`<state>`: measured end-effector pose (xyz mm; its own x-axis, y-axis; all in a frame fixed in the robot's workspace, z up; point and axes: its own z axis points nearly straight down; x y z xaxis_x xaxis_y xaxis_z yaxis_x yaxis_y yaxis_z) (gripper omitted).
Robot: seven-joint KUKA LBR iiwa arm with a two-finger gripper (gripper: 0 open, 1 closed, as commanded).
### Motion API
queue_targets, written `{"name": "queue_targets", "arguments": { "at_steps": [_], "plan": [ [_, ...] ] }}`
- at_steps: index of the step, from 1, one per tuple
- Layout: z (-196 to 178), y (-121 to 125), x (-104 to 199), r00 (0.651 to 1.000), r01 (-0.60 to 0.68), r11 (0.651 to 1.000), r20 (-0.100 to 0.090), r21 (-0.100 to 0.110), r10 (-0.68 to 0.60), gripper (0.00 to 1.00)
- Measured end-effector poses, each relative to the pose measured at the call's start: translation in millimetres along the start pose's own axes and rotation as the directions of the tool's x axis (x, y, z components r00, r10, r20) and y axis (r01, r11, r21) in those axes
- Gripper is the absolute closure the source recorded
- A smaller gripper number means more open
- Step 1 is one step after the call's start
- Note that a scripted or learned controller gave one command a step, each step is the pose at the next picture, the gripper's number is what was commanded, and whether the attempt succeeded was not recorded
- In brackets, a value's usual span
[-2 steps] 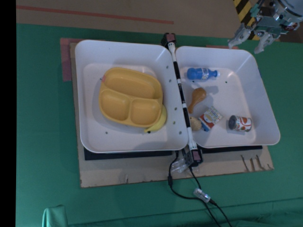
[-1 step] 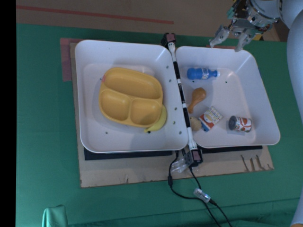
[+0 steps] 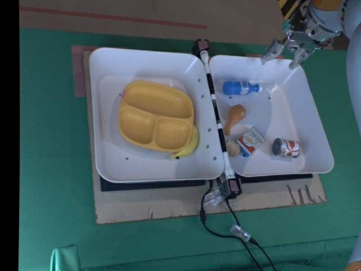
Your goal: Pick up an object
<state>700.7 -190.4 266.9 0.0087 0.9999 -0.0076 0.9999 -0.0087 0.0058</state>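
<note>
Blue bottle lying on side near top of right bin, close to divider. Gripper hovering above bin's far rim, fingers spread wide, nothing between them. Drumstick, small packet, can lower down. Left bin carrying yellow divided tray, banana tucked against its lower right edge.

two white bins, one yellow tray, one banana, one bottle, one can
</note>
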Motion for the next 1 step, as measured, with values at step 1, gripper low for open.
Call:
{"name": "queue_targets", "arguments": {
  "at_steps": [1],
  "plan": [
    [15.5,-12.6,0.8,1.0,0.002,1.0,0.001,-0.001,-0.002,0.0]
  ]
}}
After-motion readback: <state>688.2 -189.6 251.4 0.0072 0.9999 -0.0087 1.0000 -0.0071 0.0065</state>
